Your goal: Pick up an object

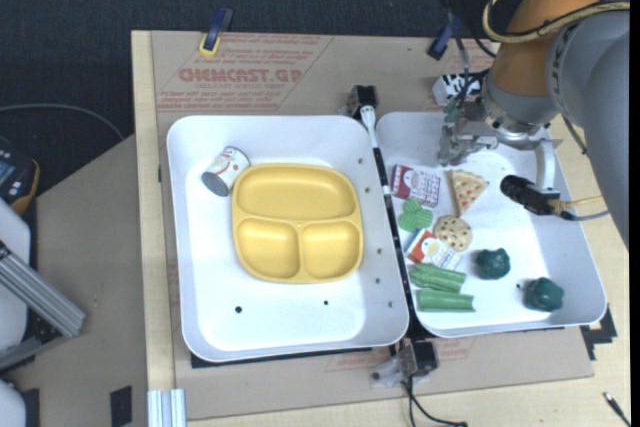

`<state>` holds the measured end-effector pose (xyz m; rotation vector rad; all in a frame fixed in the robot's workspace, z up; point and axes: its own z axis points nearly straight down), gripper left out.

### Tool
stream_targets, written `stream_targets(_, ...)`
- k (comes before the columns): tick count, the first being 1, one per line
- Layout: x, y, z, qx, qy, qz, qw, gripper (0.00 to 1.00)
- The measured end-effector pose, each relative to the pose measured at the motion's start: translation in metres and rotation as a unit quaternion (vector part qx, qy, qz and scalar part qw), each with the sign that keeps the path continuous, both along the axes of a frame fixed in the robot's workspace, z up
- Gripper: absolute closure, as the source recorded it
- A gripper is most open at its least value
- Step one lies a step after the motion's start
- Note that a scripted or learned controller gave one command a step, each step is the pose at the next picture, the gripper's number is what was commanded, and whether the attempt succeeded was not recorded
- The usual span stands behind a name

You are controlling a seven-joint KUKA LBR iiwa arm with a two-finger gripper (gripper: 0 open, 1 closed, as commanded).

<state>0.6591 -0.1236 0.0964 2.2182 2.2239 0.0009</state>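
Nearest the lens, green plastic bean pods (441, 286) lie at the right white bin's (583, 260) front. Behind them, a tan pizza-slice toy (465, 188) sits just below the two-finger gripper (455, 152); its state is unclear.

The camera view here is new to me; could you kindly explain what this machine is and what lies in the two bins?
One fixed camera looks down at a slant on a bench. The grey machine with the orange band is a robot arm reaching in from the right; its gripper hangs over the far end of the right bin. Whether it holds anything I cannot tell. That bin holds toy food: a pizza slice, a cookie, green beans, two dark green pieces and small packets. The left bin holds a yellow divided plate and a small can lying on its side beside it.
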Motion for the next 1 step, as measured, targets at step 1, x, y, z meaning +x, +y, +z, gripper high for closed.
stream_targets(1,-0.0092,-0.001,0.0538,-0.0008,-0.002,-0.002,1.0,1.0)
